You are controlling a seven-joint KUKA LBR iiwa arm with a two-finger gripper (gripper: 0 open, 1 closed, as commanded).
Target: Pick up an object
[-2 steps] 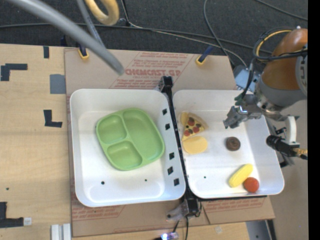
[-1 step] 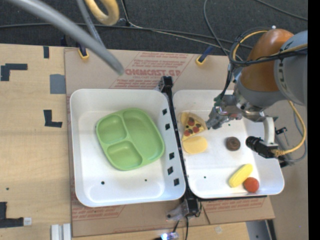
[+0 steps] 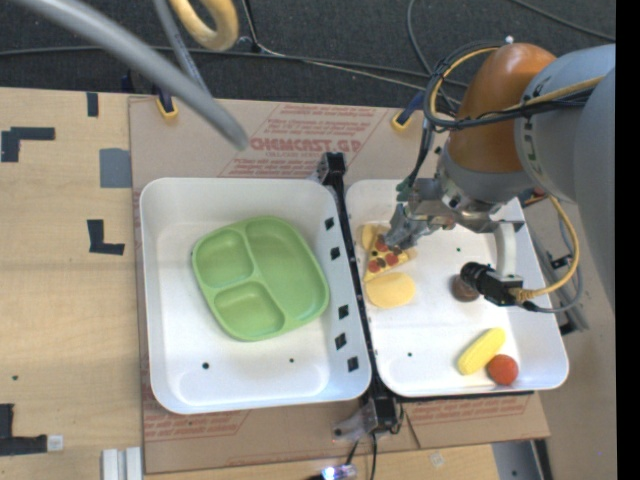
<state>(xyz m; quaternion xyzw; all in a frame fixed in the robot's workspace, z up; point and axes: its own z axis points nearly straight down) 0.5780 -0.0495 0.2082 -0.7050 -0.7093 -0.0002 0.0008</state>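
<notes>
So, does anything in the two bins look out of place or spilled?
Nothing stands out. The green tray lies flat in the left bin, a little askew to its walls. In the right bin the food toys lie loose and apart, none spilled over the rim. The gripper is low over the pizza slice.

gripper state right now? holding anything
gripper: down in the right white bin, over the small pizza-slice toy with red dots; cannot be told whether it is open, closed or holding anything.
</notes>
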